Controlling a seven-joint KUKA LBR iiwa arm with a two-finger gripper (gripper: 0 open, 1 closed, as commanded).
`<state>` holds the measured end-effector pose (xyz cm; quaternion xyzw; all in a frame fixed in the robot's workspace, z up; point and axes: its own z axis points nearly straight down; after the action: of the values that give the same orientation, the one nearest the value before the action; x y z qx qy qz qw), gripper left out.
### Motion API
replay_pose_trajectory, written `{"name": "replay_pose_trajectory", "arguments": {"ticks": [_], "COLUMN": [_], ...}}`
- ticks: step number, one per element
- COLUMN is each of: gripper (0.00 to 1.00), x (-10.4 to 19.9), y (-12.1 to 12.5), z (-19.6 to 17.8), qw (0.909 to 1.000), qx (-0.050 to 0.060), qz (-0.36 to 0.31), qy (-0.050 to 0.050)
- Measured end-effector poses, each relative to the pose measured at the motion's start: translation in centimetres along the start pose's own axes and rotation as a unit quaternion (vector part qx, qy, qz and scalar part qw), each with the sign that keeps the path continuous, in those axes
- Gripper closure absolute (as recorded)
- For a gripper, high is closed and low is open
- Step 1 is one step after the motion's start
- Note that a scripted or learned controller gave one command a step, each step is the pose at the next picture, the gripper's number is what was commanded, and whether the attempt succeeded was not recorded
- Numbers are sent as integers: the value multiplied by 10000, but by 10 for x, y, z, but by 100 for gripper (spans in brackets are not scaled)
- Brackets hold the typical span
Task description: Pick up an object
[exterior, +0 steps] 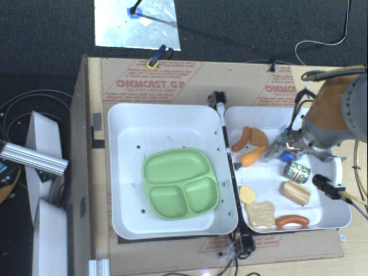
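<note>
Centrally, gripper (280,149) hovering in right bin (345,211), just beside carrot (251,156); jaws blurred, opening untellable. Green can (297,171) sitting at its 5 o'clock. Open floor lying toward 6 o'clock. Arm (339,105) being cropped at frame edge.

The scene was evenly and brightly lit from overhead. Strong glare was recorded on the silver sheet (137,15) at the top. The white bins (123,125) appeared slightly overexposed. Soft shadows were cast. Fine detail was lost to low resolution and mild blur.
</note>
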<state>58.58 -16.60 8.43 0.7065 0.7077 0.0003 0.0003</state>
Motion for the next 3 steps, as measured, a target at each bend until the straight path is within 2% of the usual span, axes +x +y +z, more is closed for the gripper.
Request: {"name": "replay_pose_trajectory", "arguments": {"ticks": [1, 2, 3], "gripper": [0, 0, 0], "x": [-18, 4, 27], "y": [-26, -60, -53], "z": [0, 0, 0], "qw": [10000, 10000, 10000], "qx": [1, 0, -6], "qz": [3, 3, -7], "qy": [-4, 0, -1]}}
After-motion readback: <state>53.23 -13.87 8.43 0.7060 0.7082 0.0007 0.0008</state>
